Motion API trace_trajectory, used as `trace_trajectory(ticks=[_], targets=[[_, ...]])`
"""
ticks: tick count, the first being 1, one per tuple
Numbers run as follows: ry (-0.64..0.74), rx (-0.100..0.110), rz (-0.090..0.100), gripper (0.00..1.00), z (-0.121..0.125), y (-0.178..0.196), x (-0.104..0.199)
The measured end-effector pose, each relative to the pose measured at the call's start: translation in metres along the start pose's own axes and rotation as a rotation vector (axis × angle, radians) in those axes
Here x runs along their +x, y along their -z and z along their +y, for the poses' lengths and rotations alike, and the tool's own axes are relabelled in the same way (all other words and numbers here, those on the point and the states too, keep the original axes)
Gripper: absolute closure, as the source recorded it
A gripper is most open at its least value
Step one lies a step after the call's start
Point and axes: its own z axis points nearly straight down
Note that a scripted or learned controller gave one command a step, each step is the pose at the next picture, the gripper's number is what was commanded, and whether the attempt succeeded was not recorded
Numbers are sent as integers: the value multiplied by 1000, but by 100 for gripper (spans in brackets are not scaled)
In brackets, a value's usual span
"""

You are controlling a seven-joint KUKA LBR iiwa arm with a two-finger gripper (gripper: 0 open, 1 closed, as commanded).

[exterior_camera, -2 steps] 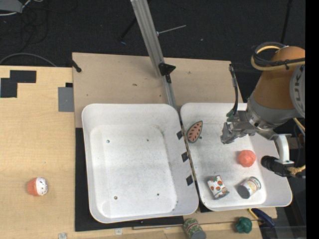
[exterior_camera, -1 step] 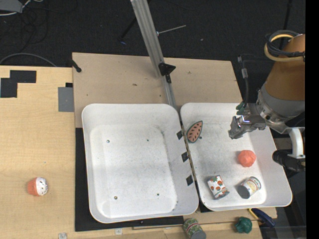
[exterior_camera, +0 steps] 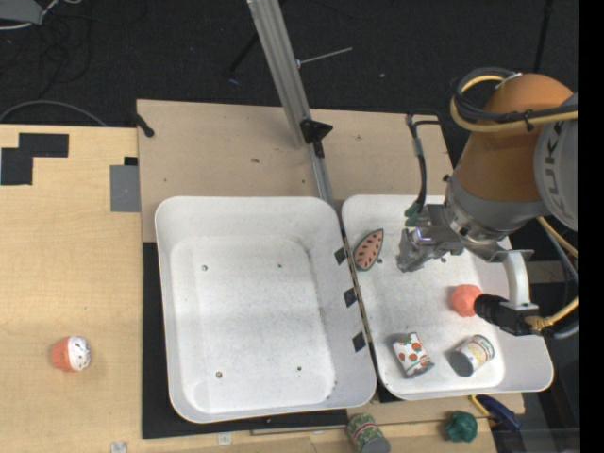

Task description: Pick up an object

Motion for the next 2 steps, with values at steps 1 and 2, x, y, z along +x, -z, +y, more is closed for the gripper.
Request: trace_trajectory(ticks=[1,2], targets=[[-1,0,-1,100,12,-9,48],[0,2,-1,100,14,-21,106]])
